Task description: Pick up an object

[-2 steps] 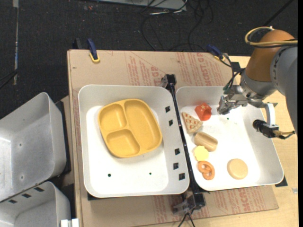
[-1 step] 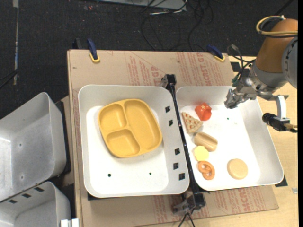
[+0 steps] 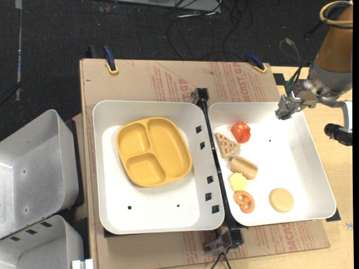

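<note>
A: While the arm (image 3: 335, 49) is reaching in from the right edge of the frame, the gripper (image 3: 284, 110) is hanging over the upper right corner of the right bin (image 3: 314, 150), near its back rim. Nothing is showing between its fingers; whether they are parted or closed, I cannot tell from this angle.

B: Logging the right bin's contents?

A: Yes. Six toy food items are sitting along its left side and bottom. A red tomato-like piece (image 3: 241, 131) is lying uppermost, well apart from the gripper, toward the left. Just below and left of it, a waffle wedge (image 3: 226, 145) is resting near the divider. Below that, a tan bread roll (image 3: 244, 167) is lying at a slant, with a yellow block (image 3: 238, 181) touching its lower edge. An orange pretzel (image 3: 244, 201) is sitting beneath the yellow block, and a round tan biscuit (image 3: 281, 199) is lying to its right.

B: And the left bin (image 3: 112, 206)?

A: It is holding a yellow divided plate (image 3: 153, 150), lying flat, upper centre.
</note>
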